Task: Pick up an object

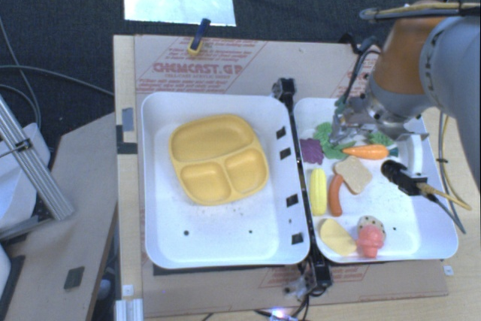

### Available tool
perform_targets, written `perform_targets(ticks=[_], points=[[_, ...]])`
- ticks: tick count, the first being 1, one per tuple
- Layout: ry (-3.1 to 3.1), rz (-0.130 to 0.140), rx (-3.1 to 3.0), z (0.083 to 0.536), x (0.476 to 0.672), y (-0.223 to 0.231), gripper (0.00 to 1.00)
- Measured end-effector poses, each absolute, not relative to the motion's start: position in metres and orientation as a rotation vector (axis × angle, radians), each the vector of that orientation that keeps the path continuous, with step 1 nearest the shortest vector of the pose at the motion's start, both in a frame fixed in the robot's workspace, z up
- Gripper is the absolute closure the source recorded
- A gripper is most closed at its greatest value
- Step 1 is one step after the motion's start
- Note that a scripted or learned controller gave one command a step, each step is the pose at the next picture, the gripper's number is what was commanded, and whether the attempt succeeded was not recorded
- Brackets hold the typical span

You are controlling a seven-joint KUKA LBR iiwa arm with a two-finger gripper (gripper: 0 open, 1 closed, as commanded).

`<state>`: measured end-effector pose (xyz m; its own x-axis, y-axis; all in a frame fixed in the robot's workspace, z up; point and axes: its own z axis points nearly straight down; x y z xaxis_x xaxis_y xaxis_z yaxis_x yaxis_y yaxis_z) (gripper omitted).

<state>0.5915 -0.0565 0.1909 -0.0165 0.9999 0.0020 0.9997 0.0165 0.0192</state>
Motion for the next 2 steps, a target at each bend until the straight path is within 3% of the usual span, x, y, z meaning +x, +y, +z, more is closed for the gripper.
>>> perform_targets(ticks=[1,2], points=[[2.239,0.004,2.21,0.184,0.553,0.03,1.0],[2.216,-0.005,2.228,0.184,0.493,-0.03,1.0]])
